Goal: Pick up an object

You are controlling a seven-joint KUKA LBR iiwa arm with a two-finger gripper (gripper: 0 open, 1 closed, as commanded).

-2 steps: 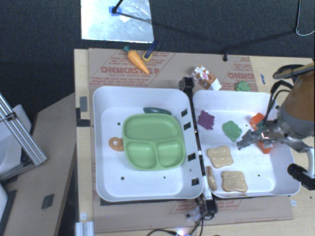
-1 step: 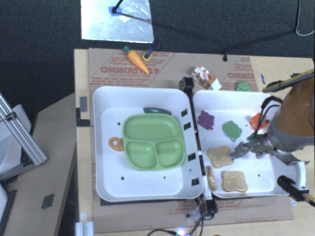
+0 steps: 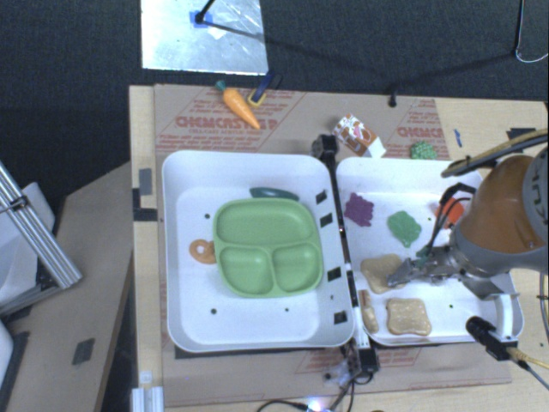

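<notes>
Tan and kind of blob-shaped, the flat toy food piece [image 3: 380, 269] in the right bin [image 3: 515, 177] looks like the thing the gripper [image 3: 405, 274] is going for. It lies near that bin's front-left part, and the gripper tip sits right at its right edge, touching or just over it, so the piece runs off to the left of the tip. Honestly can't tell from this blurry angle whether the gripper is spread or closed, so no claim that anything is held. Just in front is a toast-like slice [image 3: 407, 316], and behind are a green leafy piece [image 3: 403, 227] and a purple grape-ish cluster [image 3: 358, 209]. The left bin [image 3: 184, 316] carries a green divided plate [image 3: 262, 247].
</notes>
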